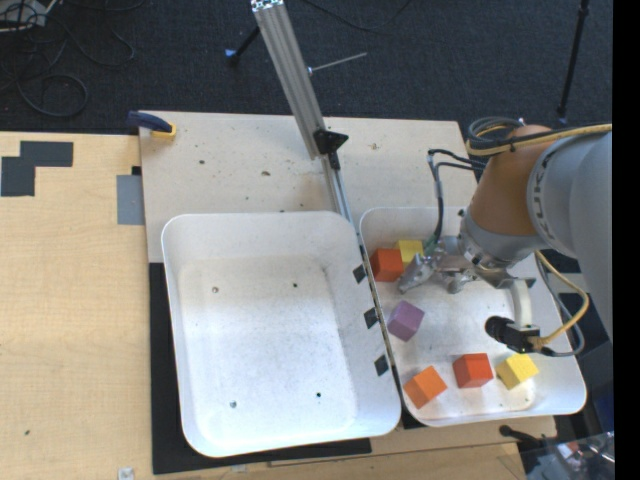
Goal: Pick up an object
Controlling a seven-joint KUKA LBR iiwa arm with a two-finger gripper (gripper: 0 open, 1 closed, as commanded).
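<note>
Table [250, 163] carries two white bins; left bin [265, 333] and right bin [560, 393]. Arm [545, 203] reaches over the right bin. Hand [425, 268], finger state cannot be told, sits beside the red block [388, 264] and yellow block [410, 250]. Purple block [405, 320] lies just below.

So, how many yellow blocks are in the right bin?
2. One yellow block is near the gripper, beside a red block; another sits at the near right corner. The arm may hide more.
</note>
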